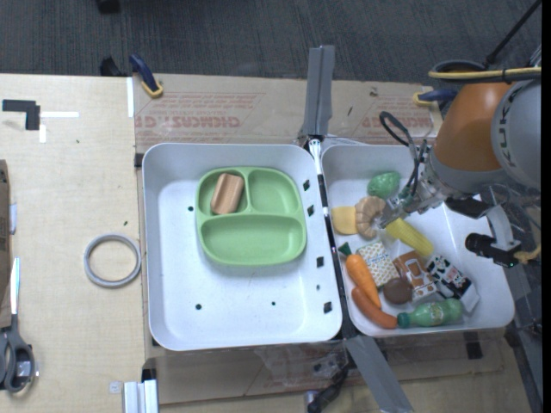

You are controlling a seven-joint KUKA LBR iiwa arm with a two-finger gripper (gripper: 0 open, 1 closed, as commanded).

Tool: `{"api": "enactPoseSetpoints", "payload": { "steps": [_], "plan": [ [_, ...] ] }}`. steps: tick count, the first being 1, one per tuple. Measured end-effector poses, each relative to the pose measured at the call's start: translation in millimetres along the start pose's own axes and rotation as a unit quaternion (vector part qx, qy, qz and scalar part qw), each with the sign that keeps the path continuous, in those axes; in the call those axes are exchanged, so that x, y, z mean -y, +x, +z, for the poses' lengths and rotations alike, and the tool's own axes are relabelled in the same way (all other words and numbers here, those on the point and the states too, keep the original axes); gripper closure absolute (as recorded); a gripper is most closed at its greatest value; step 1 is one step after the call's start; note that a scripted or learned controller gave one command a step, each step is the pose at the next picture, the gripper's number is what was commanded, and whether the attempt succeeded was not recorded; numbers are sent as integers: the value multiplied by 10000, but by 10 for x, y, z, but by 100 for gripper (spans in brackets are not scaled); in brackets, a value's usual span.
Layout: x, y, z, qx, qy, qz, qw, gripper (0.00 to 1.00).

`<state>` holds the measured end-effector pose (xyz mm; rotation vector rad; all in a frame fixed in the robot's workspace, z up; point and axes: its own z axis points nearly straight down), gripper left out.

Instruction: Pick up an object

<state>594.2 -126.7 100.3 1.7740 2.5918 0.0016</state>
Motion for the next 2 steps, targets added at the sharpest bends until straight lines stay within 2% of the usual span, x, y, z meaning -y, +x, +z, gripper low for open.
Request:
{"api": "enactPoseSetpoints", "payload": {
  "steps": [1,2],
  "plan": [
    [251,-868,4,3,15,990,9951,100],
    [-46,-404,-823,2,16,1224,9925,100]
  ]
}}
